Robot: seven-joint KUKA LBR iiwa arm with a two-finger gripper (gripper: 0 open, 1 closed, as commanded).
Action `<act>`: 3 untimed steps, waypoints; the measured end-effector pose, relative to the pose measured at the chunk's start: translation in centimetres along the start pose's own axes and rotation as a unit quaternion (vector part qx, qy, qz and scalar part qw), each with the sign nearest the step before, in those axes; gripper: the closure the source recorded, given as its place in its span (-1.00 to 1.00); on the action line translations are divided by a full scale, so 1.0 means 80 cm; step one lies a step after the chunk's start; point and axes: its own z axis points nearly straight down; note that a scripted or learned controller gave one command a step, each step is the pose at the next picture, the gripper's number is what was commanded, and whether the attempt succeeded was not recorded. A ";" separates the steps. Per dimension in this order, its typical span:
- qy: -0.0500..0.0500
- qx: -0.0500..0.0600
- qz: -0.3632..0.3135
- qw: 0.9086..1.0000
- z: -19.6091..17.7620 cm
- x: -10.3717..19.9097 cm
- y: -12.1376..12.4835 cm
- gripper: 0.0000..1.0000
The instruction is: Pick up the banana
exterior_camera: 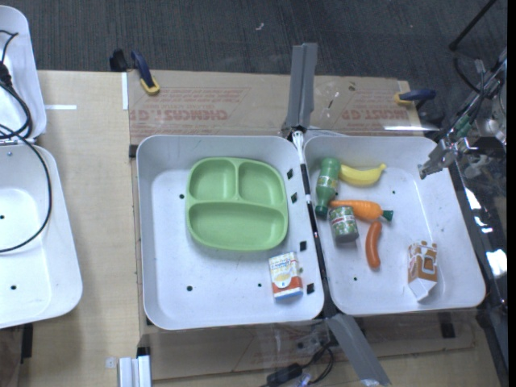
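Camera view: looking down at a slant on both bins, arm coming in from the right.
Gripper (430,165): sits at the right bin's (403,297) far right rim, nothing between its tips; whether they are apart or together, cannot tell from here.
Arm: a tangle of cables and metal at the right edge, over the bin's rim.
Banana (362,173): yellow, lying free on the bin floor near the back wall, well apart from the gripper and just right of the green bottle's cap.
Green bottle (326,185): lying along the divider side, left of the banana.
Carrot (364,210): orange, lying crosswise below the banana, green end to the right.
Green can (344,224): upright, touching the carrot's near side.
Sausage (373,243): orange-red, lying lengthwise right of the can.
Small carton (422,269): white and orange, at the near right corner.
Left bin (161,289): holds a green divided plate (238,204) and a small snack box (285,275) by the front wall.
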 end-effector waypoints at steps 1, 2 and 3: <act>0.000 0.000 -0.045 0.999 0.159 0.066 0.053 -1.00; 0.000 -0.001 -0.048 0.999 0.218 0.084 0.087 -1.00; -0.001 -0.001 -0.048 0.999 0.206 0.083 0.087 1.00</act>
